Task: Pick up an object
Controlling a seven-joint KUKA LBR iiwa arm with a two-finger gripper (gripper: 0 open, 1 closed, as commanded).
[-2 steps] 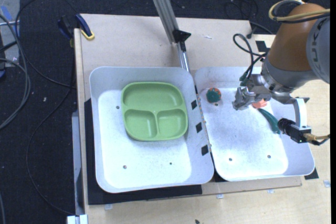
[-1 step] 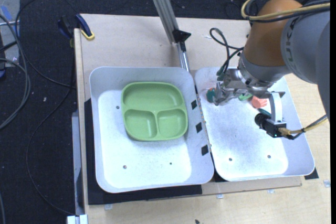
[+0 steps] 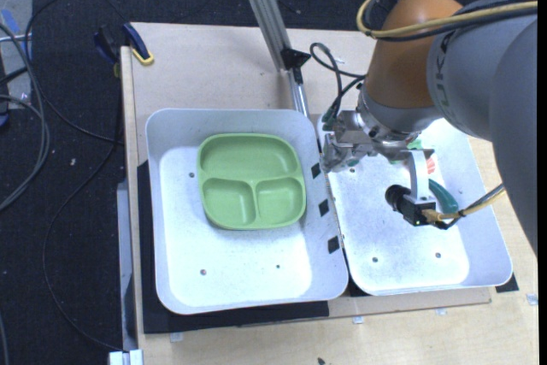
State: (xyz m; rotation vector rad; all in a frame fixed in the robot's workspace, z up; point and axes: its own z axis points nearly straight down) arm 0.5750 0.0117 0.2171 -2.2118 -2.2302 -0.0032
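Right bin (image 3: 402, 256): jaws hang by its left wall.

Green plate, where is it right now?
In the camera view, the green plate lies in the left bin, in its far half, a little nearer the side next to the right bin.

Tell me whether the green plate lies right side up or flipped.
Right side up: green plate shows three empty compartments facing upward.

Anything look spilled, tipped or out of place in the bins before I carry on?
Nothing stands out. The green divided plate lies flat and right way up in the left bin, slightly turned against its walls. A teal item lies in the right bin, close by the arm.
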